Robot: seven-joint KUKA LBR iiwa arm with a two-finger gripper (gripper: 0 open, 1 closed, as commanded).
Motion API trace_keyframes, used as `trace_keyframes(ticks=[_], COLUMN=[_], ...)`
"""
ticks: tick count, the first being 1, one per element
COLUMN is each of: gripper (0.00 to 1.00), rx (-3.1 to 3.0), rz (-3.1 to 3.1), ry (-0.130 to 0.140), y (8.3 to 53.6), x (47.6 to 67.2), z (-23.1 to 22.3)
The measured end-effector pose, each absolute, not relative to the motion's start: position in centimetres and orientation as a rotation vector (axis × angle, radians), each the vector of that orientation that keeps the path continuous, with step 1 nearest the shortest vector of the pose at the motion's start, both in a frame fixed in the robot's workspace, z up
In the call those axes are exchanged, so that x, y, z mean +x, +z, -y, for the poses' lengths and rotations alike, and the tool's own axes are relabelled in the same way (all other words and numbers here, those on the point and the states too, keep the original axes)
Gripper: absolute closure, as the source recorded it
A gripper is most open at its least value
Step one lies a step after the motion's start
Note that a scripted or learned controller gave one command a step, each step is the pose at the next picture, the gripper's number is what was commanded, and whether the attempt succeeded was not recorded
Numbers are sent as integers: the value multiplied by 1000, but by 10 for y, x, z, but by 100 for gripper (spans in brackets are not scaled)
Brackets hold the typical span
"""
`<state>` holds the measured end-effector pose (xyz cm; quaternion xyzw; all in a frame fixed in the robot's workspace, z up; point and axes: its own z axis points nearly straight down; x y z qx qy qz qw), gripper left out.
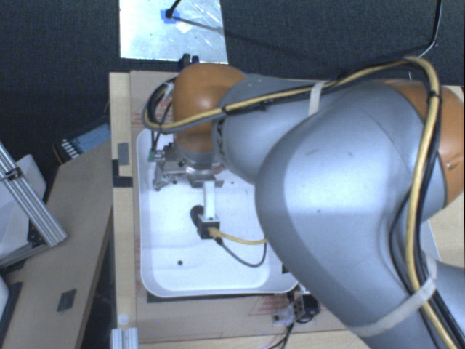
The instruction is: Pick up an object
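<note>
Landmark: the shallow white plastic bin [166, 235]; I place everything against it.
Gripper: the two-finger metal gripper [180, 171] sits low over the bin's far end, under the big grey arm with the orange band [349, 187].
Grip state: the wrist hides it from me, so I can't say whether it is parted, closed, or has anything in it.
Object: the only candidate I can make out is a small dark speck [179, 262] on the bin's floor, toward its near rim and well apart from the gripper.
Risk, empty grasp: I judge that closing at the far end would catch nothing, since the speck lies toward the other end.
Risk, collision: this close to the bin's far wall, a further descent could strike the rim or floor.
Risk, blind spot: the arm's bulk covers the bin's right side, so I couldn't confirm a grasp there.
</note>
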<state>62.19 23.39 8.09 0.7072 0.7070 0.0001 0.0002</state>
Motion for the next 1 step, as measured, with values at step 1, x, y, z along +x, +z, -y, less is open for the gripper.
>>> trace_keyframes(ticks=[1], gripper=[0], rx=[2224], rz=[-2227], ry=[-10], y=[102], x=[512], z=[-235])
